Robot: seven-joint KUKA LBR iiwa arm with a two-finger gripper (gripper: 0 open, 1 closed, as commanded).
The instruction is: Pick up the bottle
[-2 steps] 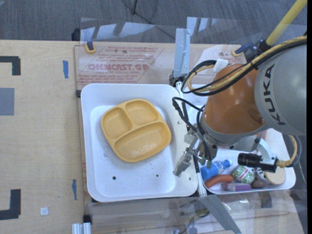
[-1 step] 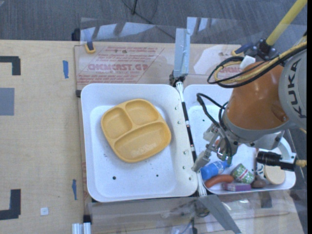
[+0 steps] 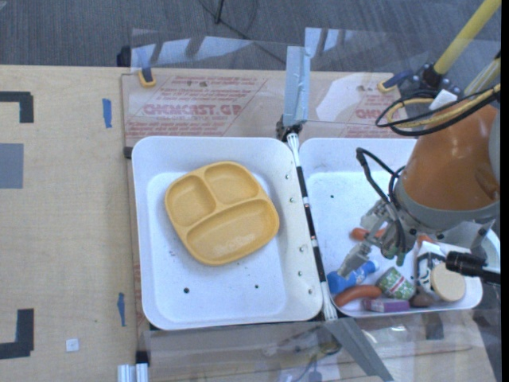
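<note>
The bottle is small and blue with a white end. It lies on its side near the front edge of the right bin. My gripper hangs just above and to the right of it, open, with nothing between its fingers. One finger points down towards the bottle's white end. The arm's orange band covers the bin's right part.
Around the bottle lie a red sausage-like piece, a green packet, a purple item, a cream round piece and an orange piece. The left bin holds a yellow divided plate.
</note>
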